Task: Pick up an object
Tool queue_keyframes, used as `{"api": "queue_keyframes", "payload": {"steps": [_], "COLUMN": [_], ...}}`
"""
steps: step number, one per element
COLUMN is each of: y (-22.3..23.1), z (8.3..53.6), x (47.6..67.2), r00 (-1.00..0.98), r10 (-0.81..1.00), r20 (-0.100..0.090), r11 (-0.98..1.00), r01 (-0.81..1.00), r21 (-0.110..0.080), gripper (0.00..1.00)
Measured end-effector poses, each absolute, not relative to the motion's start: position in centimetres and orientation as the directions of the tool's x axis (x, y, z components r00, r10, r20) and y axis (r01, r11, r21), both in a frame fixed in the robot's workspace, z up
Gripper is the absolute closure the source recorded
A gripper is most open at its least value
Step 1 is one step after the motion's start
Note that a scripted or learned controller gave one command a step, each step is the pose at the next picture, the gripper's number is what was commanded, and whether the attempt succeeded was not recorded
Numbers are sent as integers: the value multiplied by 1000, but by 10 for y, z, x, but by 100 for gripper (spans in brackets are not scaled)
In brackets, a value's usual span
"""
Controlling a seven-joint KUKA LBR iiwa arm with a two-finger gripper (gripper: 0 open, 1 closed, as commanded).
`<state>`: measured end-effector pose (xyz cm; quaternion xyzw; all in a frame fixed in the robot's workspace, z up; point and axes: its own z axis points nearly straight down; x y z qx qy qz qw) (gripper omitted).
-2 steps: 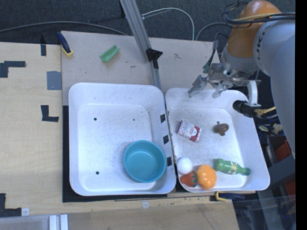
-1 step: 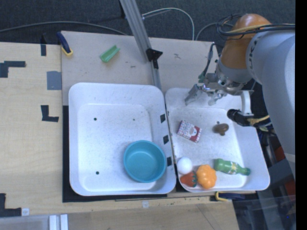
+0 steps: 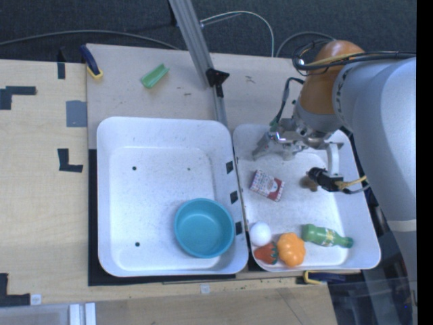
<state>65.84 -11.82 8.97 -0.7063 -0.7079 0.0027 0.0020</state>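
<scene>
Above the small red-and-white carton (image 3: pixel 266 185) lying in the shallow white right-hand bin (image 3: pixel 357 212), the grey arm's jaws (image 3: pixel 281 143) hang near the bin's far wall. Whether they are spread or closed I cannot tell from this slant; nothing is visibly held between them.

The carton is the nearest candidate, apart from the jaws and just nearer the camera than them. Well below the carton, against the bin's near wall, a white egg-shaped ball (image 3: pixel 260 233), a red toy fruit (image 3: pixel 266 252) and an orange toy pepper (image 3: pixel 291 248) crowd together, with a green plastic bottle (image 3: pixel 326 236) beside them.

The likely risks:
- the flat carton may slide away or tip under a descent that lands off-centre;
- the packed cluster could make the jaws strike a neighbour;
- the ball would probably roll.
</scene>
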Motion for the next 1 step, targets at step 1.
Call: {"api": "queue_keyframes", "payload": {"steps": [1], "y": [-117], "z": [104], "x": [660], "r00": [-4], "r10": [1000], "r20": [-1], "r11": [4], "r01": [1000], "r21": [-2], "gripper": [100]}}
